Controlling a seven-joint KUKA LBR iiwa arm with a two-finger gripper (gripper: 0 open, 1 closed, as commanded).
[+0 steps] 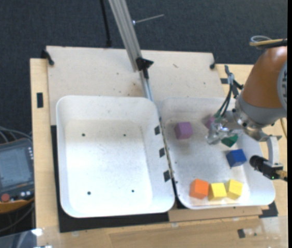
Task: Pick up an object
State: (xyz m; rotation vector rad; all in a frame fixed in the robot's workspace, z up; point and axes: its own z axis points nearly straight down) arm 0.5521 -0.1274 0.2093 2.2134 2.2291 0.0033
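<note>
The tool [217, 133] is down in the right bin [187, 200], low over its floor, right beside a green block [231, 140] (partly hidden under the wrist). How wide it stands, or whether it grips anything, I can't tell. Purple block [183, 129] sits just left of it, blue block [235, 157] below. Orange [199, 188] and two yellow blocks [226, 190] line the near edge.
</note>
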